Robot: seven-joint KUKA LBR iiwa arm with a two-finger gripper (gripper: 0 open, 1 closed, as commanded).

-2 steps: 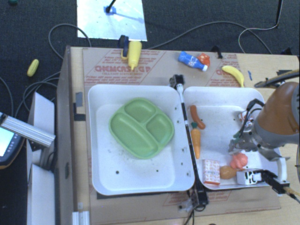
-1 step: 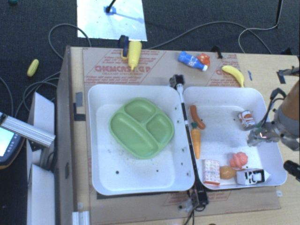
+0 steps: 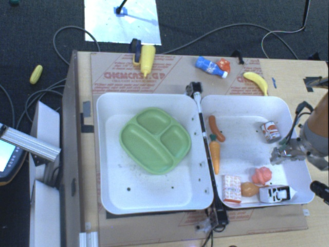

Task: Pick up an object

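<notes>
The right bin (image 3: 241, 109) holds a red sausage (image 3: 216, 128), an orange carrot (image 3: 214, 156), a small red-and-white can (image 3: 270, 131), a pink lump (image 3: 262, 175), an orange piece (image 3: 249, 189), a red-and-white carton (image 3: 232, 188) and a white-and-black box (image 3: 275, 193). My gripper (image 3: 286, 154) hangs over the bin's right side, below the can and above the pink lump. I see nothing between its fingers.
The left bin (image 3: 110, 189) carries a green divided plate (image 3: 155, 140). Behind the bins on the bench lie a yellow bottle (image 3: 147, 58), a blue bottle (image 3: 211, 66) and a banana (image 3: 256, 81). Cables run along the divider between the bins.
</notes>
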